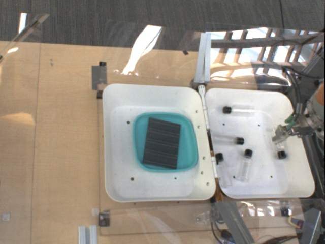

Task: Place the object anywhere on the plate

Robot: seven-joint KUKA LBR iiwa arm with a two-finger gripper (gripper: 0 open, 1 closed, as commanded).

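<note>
Clear vials [244, 166] are being hovered over by the gripper [282, 132], grip state unreadable; a descent is judged needed before the plate [190, 145]

My bench [51, 136] looks like pale wood with a smooth, faintly shiny top that catches bright window glare. The two bins, the left bin [117, 187] and the right bin [269, 184], look like white plastic, smooth with a soft sheen. The plate [189, 154] is teal, apparently plastic, and slightly glossy. On it lies a dark grey slab [162, 143], matt, with fine ridges across its face. The vials [244, 165] in the right bin are clear, see-through plastic or glass, I cannot tell which, with matt black caps. My gripper [282, 134] looks like dull grey metal. The floor [127, 4] beyond the bench is dark and coarsely woven, like carpet.
</note>
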